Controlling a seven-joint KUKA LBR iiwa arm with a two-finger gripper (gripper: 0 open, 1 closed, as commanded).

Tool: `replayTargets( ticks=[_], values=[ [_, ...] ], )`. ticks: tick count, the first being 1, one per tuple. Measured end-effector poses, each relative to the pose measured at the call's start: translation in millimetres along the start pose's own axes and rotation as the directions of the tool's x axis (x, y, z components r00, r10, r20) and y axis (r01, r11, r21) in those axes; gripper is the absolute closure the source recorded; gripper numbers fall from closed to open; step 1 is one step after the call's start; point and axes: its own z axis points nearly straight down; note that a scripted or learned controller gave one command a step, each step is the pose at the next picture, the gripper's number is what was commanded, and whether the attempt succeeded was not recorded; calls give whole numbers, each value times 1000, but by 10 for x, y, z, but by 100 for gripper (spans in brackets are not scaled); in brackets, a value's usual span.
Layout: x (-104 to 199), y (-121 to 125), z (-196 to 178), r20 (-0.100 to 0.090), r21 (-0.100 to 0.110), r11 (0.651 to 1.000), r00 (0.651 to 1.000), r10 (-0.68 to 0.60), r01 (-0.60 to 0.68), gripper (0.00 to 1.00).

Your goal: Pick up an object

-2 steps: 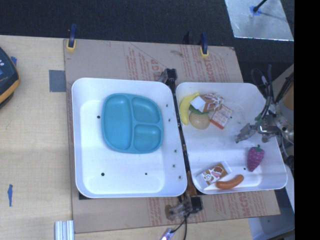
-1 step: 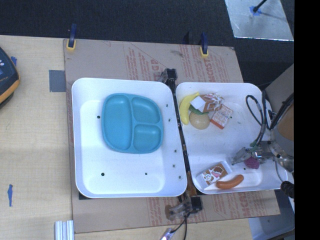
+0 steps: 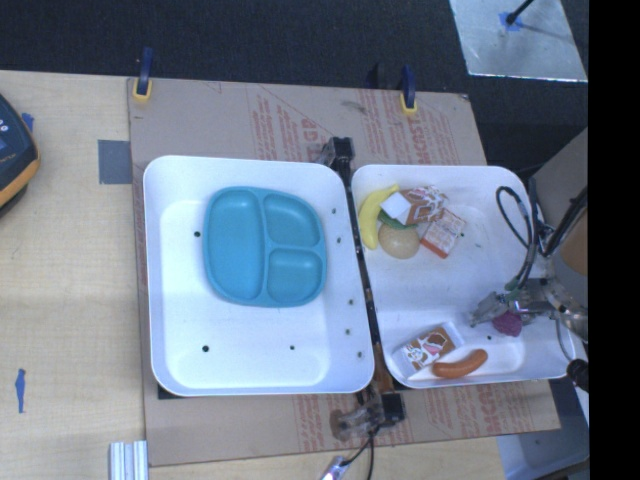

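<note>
The hand sits low over the right bin, at about 3 o'clock from that bin's middle and close to its right wall. A small purple object shows right at the hand's tip; it is rounded and dark magenta, but too small and too crowded by metal parts to name. Whether it sits between the fingers or merely beneath them cannot be told, and neither can whether the fingers are apart or together.

At 12 o'clock in the right bin lies a cluster: a yellow banana curving along the left wall, a pale round fruit touching it, and two small red-and-white packets just beside them. At 6 o'clock, near the bin's front wall, an orange-red sausage lies flat, with another red-and-white packet touching it at 10 o'clock.

The left bin holds a blue divided plate with three compartments, lying flat toward the bin's 12 o'clock half.

Black cables loop above the hand, and most of the arm is cut off at the right edge. Both bins rest on brown cardboard clamped to the wooden desk.
</note>
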Motion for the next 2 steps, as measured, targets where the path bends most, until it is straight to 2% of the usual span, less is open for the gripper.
replayTargets(
  ticks=[1,2],
  values=[
    [442,980,-780,-3,-4,1000,1000,4,-4,100],
    [1326,1620,-910,-4,-2,1000,1000,4,-4,100]
  ],
)
